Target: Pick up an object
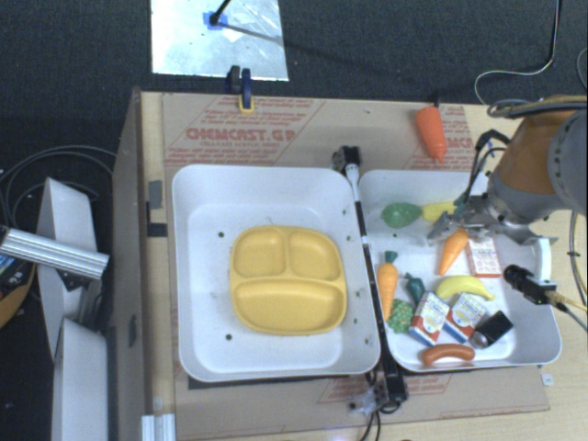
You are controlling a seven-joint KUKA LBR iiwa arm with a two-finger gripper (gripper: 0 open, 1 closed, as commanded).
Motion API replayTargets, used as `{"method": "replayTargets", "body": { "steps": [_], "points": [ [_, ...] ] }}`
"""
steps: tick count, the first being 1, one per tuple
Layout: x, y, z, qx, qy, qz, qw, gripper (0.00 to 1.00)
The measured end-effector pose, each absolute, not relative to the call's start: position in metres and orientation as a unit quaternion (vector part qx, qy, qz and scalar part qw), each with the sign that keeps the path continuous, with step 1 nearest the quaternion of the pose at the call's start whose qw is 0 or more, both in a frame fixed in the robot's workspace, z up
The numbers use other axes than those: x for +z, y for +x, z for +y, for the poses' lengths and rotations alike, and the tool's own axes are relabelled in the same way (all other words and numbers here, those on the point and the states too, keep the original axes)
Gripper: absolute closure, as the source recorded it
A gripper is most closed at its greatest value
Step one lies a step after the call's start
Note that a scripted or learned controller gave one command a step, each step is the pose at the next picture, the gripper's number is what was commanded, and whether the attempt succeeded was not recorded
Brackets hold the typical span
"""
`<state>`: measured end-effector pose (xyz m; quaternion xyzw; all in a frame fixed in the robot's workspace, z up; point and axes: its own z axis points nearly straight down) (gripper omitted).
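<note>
You have two white bins side by side on the bench: the left bin [197,246] carries a yellow divided plate [288,279] in its middle, and the right bin [542,338] is crowded with toy food. The arm [542,163] reaches in from the right over the far right part of that bin, its orange band above the wrist. Its gripper [457,219] sits low among the items, just beside a short carrot [451,251] that lies tilted below it and a small yellow piece [438,211] to its left; you cannot tell whether the pincer is open or closed, nor whether anything sits between its tips. Left of it lies a green vegetable [401,214]. Nearer, you see a long carrot [387,286] along the bin's left wall, a banana [464,287], two small cartons [448,315], a black block [493,328] and a sausage [447,355] at the near wall. Another orange carrot [430,131] lies outside on the cardboard, beyond the bin's far edge.
</note>
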<state>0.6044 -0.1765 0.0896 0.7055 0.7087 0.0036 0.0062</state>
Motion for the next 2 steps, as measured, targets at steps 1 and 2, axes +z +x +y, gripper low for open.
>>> {"method": "replayTargets", "body": {
  "steps": [1, 2],
  "points": [
    [0.101, 0.606, -0.178, 0.0038, 0.705, 0.709, 0.009, 1.00],
    [0.203, 0.559, -0.120, 0.0017, 0.706, 0.708, 0.002, 1.00]
  ]
}}
